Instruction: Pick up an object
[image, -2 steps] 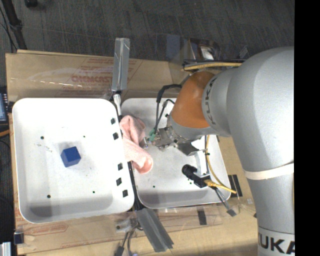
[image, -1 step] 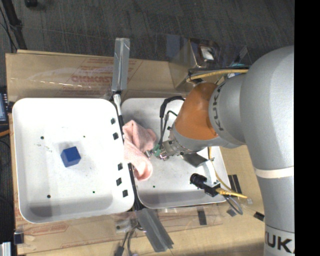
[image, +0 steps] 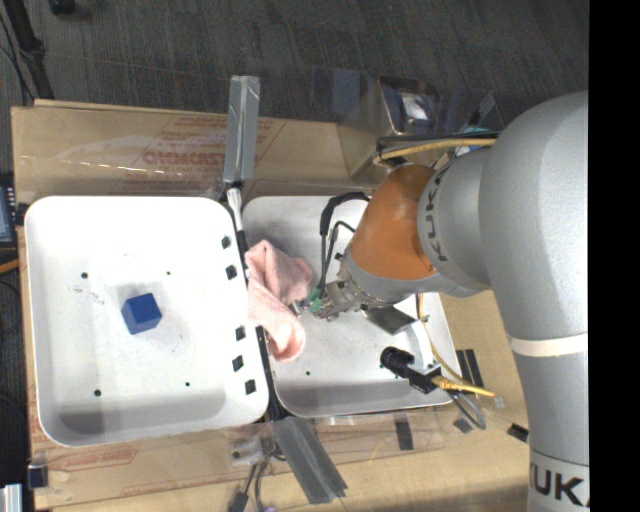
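One grey arm (image: 530, 240) is taking up the right side of the view, its orange band bending down over the right bin. Two white bins are sitting side by side on a cardboard sheet (image: 120, 150): the left bin (image: 60, 260) is the wider of the two in this view, and the right bin (image: 340, 385) is lying partly under the arm. One grey metal bar (image: 242, 125) is running up from the seam between the bins, and a row of small black clips (image: 238, 335) is lining that seam.

One pink cloth (image: 276, 288) is lying crumpled at the left edge of the right bin, with its lower fold draping against the shared wall. One blue cube (image: 141, 312) is sitting alone near the middle of the left bin, well apart from the arm.

The gripper (image: 322, 300) is reaching down into the right bin and is sitting just beside the right edge of the cloth, seemingly touching it. The wrist is hiding it from above, so how far open it is cannot be told, nor whether any cloth is caught in it. The bin wall is standing between the gripper and the cube.
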